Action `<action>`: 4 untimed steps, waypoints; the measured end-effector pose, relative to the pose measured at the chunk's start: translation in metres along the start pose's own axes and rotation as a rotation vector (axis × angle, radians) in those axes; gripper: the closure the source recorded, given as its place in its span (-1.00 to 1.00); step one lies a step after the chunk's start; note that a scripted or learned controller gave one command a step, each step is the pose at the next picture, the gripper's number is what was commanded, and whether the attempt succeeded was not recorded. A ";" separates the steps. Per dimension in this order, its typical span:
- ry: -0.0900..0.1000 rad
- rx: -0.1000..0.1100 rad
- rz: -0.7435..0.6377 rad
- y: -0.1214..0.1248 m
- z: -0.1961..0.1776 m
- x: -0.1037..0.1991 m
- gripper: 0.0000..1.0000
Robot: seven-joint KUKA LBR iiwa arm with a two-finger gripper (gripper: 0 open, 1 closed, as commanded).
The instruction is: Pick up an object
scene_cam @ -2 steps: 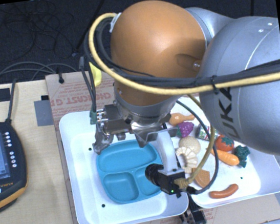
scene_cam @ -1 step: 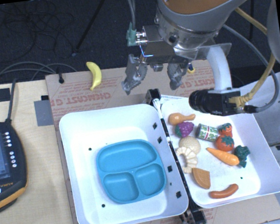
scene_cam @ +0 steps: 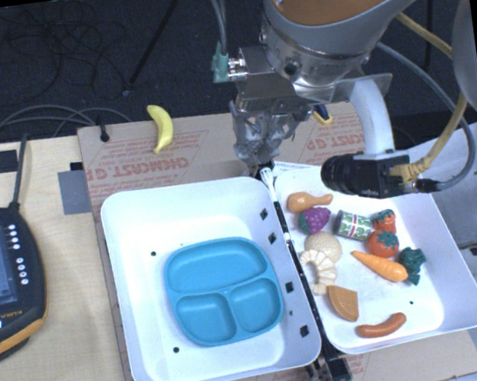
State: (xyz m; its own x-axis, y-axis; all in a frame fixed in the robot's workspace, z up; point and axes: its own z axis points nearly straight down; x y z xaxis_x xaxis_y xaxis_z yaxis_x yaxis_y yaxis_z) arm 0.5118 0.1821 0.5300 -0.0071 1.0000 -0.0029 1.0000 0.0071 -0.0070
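My hand (scene_cam: 261,151) hangs over the far edge of the bins, near the divider; can't tell its state. Toy food, e.g. carrot (scene_cam: 380,266) and sausage (scene_cam: 382,325), sits loose in the right bin (scene_cam: 460,290), spread enough for a pick, I'd say.

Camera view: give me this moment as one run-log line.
gripper: above bins' far edge, nothing seen held | right bin: toy food | left bin: blue tray | banana: outside bins
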 end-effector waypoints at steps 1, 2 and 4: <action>0.002 -0.004 0.005 0.005 -0.007 0.020 1.00; -0.001 -0.002 0.011 0.067 0.018 -0.024 1.00; 0.002 0.006 0.011 -0.035 0.080 -0.153 1.00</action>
State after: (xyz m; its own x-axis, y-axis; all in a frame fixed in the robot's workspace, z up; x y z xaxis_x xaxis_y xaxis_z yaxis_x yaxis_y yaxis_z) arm 0.4777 0.0285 0.4508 0.0037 1.0000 -0.0014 0.9999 -0.0037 -0.0126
